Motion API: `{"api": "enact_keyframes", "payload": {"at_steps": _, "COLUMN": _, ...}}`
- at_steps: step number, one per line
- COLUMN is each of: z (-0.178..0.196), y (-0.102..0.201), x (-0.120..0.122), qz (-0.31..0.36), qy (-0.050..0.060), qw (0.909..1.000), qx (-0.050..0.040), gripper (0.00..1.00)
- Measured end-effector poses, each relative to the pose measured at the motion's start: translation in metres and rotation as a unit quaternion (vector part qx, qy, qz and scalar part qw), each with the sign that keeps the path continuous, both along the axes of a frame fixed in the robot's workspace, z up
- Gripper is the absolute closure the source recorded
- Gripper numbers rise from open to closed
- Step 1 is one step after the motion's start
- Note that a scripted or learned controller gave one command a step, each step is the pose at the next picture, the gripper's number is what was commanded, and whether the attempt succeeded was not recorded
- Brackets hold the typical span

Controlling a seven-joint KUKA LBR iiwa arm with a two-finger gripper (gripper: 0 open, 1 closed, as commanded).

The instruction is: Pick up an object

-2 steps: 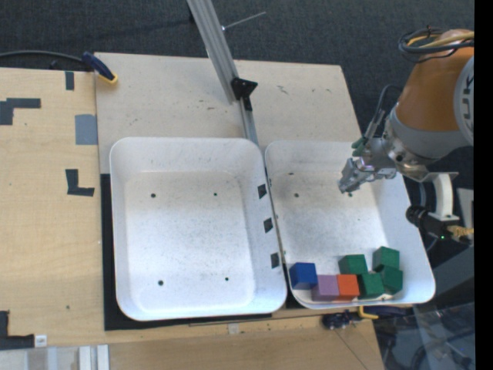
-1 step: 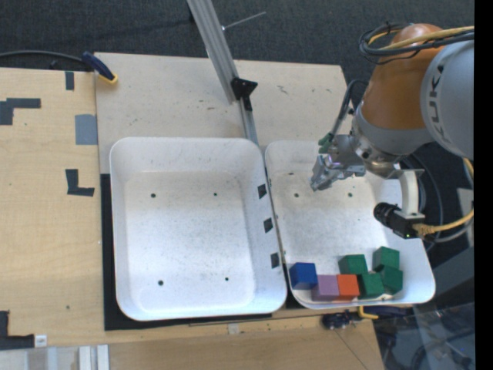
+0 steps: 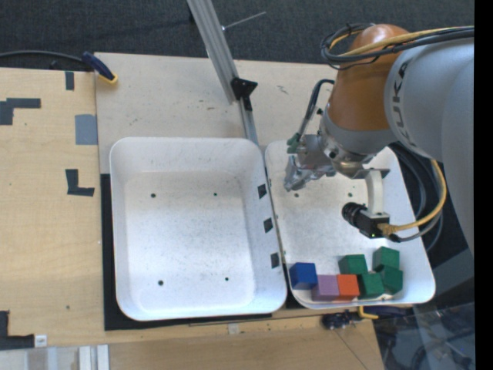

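Jaws first, and it's a tough call: they're pointing down and seen from above, so I can't tell whether they're spread or closed. The gripper (image 3: 295,180) hangs over the right bin (image 3: 323,226), up at its far end and close to the wall it shares with the left bin (image 3: 185,222). The grey arm (image 3: 431,99) with its orange band comes in from the right and covers that bin's far corner.

Now the blocks, all bunched at the near end of the right bin and well apart from the gripper. The blue block (image 3: 303,274) sits nearest the shared wall. Just beside it is the purple block (image 3: 329,286), and the orange block (image 3: 348,285) is touching that one. The green blocks (image 3: 354,265) crowd behind and to the right of the orange one, toward the bin's near right corner.

Out on the bench (image 3: 46,206), a metal rail (image 3: 212,37) slants down from the top and ends near the gap between the two bins, while a blue and yellow tool (image 3: 100,66) lies at the far left edge
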State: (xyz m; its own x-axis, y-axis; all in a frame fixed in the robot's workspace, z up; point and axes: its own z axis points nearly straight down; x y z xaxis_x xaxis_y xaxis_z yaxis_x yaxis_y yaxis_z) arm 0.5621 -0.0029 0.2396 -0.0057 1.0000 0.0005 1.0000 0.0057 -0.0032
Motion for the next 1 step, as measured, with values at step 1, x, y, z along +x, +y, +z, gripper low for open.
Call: {"api": "enact_keyframes", "payload": {"at_steps": 1, "z": 0.0058, "y": 0.0497, "x": 0.0155, "qz": 0.001, "qy": -0.001, "qw": 1.0000, "qx": 0.0005, "gripper": 1.00}}
